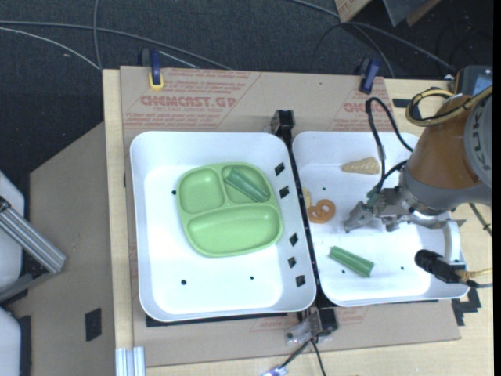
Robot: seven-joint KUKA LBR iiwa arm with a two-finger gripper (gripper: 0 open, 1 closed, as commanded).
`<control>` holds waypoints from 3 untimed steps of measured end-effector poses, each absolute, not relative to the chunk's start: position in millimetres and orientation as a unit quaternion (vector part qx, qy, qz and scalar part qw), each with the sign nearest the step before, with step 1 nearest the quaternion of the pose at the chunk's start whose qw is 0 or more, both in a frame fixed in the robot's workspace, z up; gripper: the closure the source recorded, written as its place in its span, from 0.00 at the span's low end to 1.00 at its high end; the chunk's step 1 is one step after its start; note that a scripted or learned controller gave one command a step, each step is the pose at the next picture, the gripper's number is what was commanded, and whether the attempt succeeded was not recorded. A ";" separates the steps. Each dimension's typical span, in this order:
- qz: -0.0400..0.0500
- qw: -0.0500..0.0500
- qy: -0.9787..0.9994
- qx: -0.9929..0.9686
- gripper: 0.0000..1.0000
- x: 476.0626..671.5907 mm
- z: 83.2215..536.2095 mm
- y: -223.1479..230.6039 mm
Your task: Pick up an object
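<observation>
Objects for picking are lying in the right bin [391, 292], three of them, spread apart on its white floor: a small orange pretzel-shaped piece [321, 210] is sitting close to the divider between the two bins, a green cylinder-like piece [351, 260] is lying tilted nearer the bin's front wall, and a pale tan cone-shaped piece [361, 165] is resting towards the bin's back wall. The gripper [358, 219] is hanging low inside that same bin, roughly between the three pieces, just beside the orange piece on the side away from the divider, and above the green cylinder in the view; its grey fingers are pointing towards the divider, nothing is showing between them, and whether they are parted or closed cannot be told from this slant. The arm [446, 159] is reaching over the bin's far side wall, its orange band sitting above the wrist, with black and yellow cables looping over it. Across the divider from the right bin, the left bin [156, 280] is holding a green sectioned plate [229, 225], and a darker green piece [247, 183] is lying in the plate's compartment nearest the divider and back wall. Both bins are resting on a brown board [211, 92] with red lettering, clamped at its back edge
</observation>
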State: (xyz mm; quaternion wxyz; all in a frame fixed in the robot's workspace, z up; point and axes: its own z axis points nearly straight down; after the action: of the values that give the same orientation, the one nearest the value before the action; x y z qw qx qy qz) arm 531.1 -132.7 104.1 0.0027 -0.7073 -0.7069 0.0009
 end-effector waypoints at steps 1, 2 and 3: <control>-0.001 0.000 -0.707 -0.707 1.00 531.9 117.9 -132.9; -0.002 -0.003 -0.708 -0.707 1.00 543.5 173.9 -132.2; -0.002 -0.003 -0.708 -0.707 1.00 541.6 238.2 -133.0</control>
State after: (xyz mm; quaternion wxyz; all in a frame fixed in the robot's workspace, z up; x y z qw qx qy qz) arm 541.6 -133.0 238.2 -0.0032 -0.7065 -0.7077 -0.0021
